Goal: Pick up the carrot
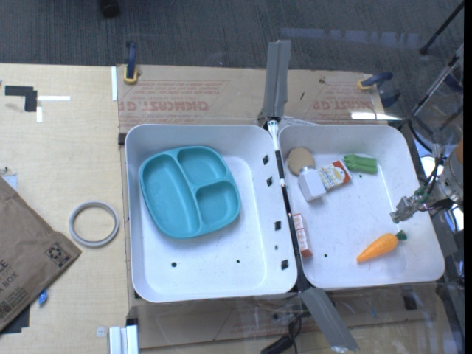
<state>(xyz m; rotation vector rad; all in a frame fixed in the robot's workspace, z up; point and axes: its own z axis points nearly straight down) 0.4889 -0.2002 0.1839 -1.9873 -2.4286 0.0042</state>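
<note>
An orange carrot (pixel 378 247) with a small green top lies in the right bin (pixel 346 271), near its front right corner, pointing down-left. My gripper (pixel 405 211) is at the bin's right wall, just above and to the right of the carrot's green end, and apart from it. Nothing is visibly held.
The right bin also holds a tan round item (pixel 300 160), a white and red packet (pixel 324 181), a green item (pixel 360 164) and a red bar (pixel 300 234) by its left wall. A teal divided plate (pixel 190 190) lies in the left bin (pixel 199 282). A tape ring (pixel 94 223) rests on the bench.
</note>
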